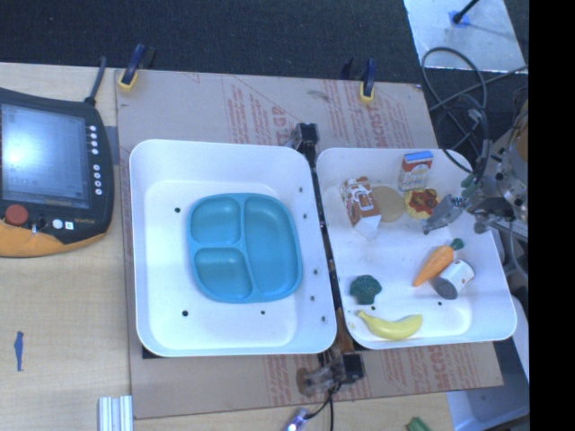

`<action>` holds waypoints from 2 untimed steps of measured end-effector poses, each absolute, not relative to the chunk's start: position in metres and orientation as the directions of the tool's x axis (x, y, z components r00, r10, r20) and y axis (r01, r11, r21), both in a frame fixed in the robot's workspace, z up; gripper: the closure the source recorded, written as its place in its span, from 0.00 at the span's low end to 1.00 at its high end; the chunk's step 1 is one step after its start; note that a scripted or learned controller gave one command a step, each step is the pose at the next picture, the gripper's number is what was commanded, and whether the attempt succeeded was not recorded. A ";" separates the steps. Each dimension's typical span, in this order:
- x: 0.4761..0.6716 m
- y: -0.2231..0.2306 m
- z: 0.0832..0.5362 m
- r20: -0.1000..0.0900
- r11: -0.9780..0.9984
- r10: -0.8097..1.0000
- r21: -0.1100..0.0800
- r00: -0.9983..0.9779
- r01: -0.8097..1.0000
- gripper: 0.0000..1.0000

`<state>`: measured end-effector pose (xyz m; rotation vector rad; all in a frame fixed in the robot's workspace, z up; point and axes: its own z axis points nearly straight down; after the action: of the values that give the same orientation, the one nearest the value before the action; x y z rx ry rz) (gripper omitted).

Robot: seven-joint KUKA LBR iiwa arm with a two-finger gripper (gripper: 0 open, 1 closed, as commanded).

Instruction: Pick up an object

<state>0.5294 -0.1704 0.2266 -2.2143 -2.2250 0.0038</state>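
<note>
Gripper (446, 212) state cannot tell | right bin (490, 326): one carrot (435, 264), one banana (391, 325)

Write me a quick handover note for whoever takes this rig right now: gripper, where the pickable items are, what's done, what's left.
Gripper: at the right bin's upper right edge, low over the toys; whether it is open or shut is unclear, and nothing visibly held.
Right bin items: carrot, small can, banana, broccoli, white carton, orange-topped carton, round cookie, a red-yellow toy beside the gripper.
Left bin: blue divided plate.
Done: no pick confirmed.
Left: grasp one object and lift it.
</note>
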 end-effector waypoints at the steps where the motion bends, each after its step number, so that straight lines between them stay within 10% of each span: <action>1: 0.527 -0.212 0.150 -0.001 0.005 1.000 -0.005 -0.005 1.000 0.00; 2: 0.512 -0.193 0.091 0.000 0.005 1.000 -0.005 -0.005 1.000 0.00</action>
<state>0.5121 -0.1934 0.0910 -2.2141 -2.2241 0.0056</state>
